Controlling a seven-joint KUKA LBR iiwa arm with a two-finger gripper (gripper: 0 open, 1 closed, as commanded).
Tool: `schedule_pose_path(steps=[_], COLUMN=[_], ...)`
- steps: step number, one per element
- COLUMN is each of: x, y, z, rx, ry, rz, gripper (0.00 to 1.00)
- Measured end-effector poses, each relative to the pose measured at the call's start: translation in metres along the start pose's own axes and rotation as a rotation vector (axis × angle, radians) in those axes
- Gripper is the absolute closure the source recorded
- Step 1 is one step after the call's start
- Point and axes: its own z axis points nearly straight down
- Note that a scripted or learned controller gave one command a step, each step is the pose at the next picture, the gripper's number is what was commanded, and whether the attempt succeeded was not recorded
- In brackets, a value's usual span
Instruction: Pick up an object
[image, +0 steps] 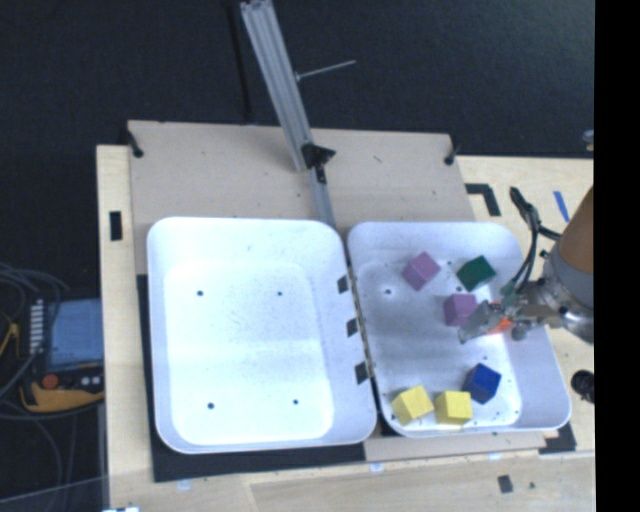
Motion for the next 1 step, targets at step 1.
schedule_pose_path(steps=[1], x=[-0.0003], y=[0.0], z=[0.0], rx=[-0.001], ry=[-0.001], rz=[0.002], gripper=[0.0])
